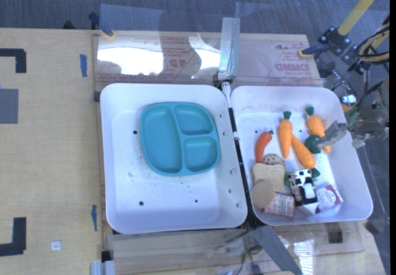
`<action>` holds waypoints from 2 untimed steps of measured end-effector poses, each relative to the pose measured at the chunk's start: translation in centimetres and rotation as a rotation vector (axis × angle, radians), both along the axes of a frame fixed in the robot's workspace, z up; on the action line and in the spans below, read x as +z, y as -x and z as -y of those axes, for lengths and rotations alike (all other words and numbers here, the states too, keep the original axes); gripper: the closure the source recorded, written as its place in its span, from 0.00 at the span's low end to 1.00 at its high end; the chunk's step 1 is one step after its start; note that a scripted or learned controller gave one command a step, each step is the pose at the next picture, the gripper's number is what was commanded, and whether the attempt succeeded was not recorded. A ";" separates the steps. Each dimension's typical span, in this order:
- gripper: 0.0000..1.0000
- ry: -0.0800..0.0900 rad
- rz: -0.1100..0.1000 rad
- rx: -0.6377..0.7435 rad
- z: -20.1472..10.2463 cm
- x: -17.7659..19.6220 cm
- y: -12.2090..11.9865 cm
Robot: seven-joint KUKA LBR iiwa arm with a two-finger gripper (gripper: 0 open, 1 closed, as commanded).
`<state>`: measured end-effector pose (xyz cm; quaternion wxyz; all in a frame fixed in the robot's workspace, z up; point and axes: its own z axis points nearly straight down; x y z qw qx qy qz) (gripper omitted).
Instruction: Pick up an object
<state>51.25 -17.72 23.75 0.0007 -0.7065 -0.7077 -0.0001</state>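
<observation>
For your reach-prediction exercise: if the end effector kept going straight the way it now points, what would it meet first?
Probably the orange carrot beside the end effector in the right bin, though height above it is unclear.

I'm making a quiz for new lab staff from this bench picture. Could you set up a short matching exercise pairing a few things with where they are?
Things:
1. teal divided plate
2. red chili pepper
3. black-and-white cow toy
4. gripper

Places:
A. right bin, low, among the packets
B. right bin, far right, by a carrot
C. left bin, middle
D. right bin, left of the carrots

Pairs: 1-C, 2-D, 3-A, 4-B
</observation>
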 end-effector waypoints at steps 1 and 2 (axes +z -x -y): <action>0.00 0.004 0.006 0.237 1.8 3.0 -2.0; 0.00 0.002 0.005 0.202 -0.1 -13.7 -7.1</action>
